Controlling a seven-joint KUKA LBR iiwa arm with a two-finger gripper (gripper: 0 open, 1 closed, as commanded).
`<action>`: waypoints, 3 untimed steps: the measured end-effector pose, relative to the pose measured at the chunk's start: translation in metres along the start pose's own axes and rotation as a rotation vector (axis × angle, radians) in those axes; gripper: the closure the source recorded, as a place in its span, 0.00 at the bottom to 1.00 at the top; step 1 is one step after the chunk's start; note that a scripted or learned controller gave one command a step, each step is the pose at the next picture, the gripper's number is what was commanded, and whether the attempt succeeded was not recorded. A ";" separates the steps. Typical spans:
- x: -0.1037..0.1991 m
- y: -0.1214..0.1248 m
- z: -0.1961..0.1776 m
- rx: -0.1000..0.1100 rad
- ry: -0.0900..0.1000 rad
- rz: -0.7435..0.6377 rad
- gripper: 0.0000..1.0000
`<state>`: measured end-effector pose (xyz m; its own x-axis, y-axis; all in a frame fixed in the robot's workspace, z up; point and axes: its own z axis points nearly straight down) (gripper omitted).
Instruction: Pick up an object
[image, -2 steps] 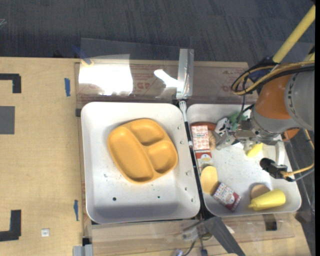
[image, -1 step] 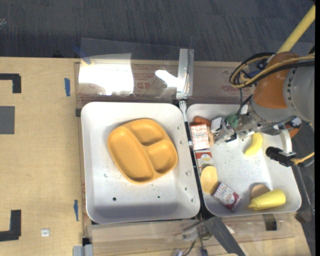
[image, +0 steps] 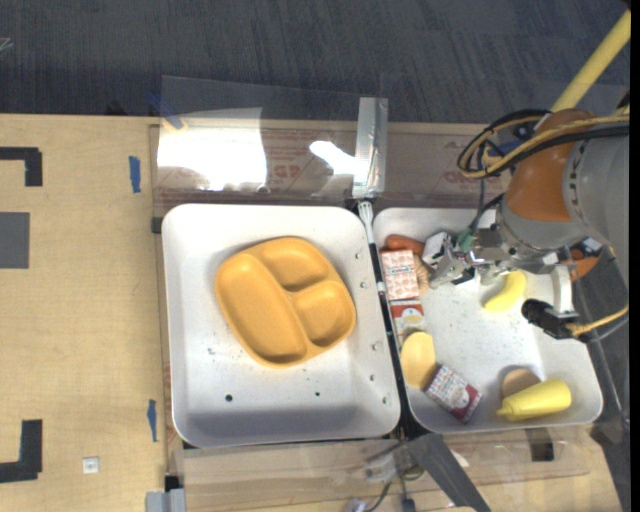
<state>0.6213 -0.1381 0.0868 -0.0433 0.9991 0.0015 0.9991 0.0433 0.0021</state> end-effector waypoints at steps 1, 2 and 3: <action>0.000 0.000 0.000 0.000 0.000 0.000 0.00; -0.008 -0.031 0.000 -0.001 -0.002 0.021 0.00; 0.003 0.013 0.000 0.017 -0.006 0.103 0.00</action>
<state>0.6342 -0.1350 0.0869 0.0598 0.9982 -0.0047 0.9981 -0.0598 -0.0147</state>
